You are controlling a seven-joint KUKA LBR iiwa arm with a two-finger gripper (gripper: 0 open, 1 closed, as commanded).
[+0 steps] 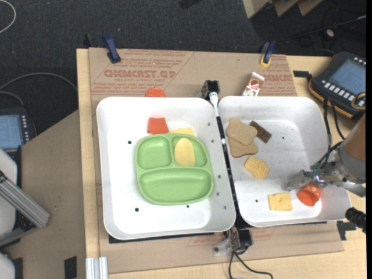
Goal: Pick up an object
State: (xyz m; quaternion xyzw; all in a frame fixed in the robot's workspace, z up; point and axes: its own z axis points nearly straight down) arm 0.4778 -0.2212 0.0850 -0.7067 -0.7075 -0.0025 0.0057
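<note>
The gripper (299,181) was low over the near right part of the right bin (302,106), reaching in from the right, and whether it was open or closed could not be told from this slant. An orange-red object (309,195) lay just beside it on the near side, seemingly touching or almost touching the tip, but nothing was visibly between any grasping surfaces. The risk from here, as a judgement, was a miss: the object sat slightly to the side of the tool and not under it, so a closing move might nudge it toward the bin's near wall or squeeze it out sideways. A yellow square piece (280,201) lay near, to the left, and could be bumped too. Farther off were a ridged yellow piece (256,167) and a tan toast-like piece (241,138). In the left bin (116,127) a green divided tray (173,170) stood well apart.
</note>
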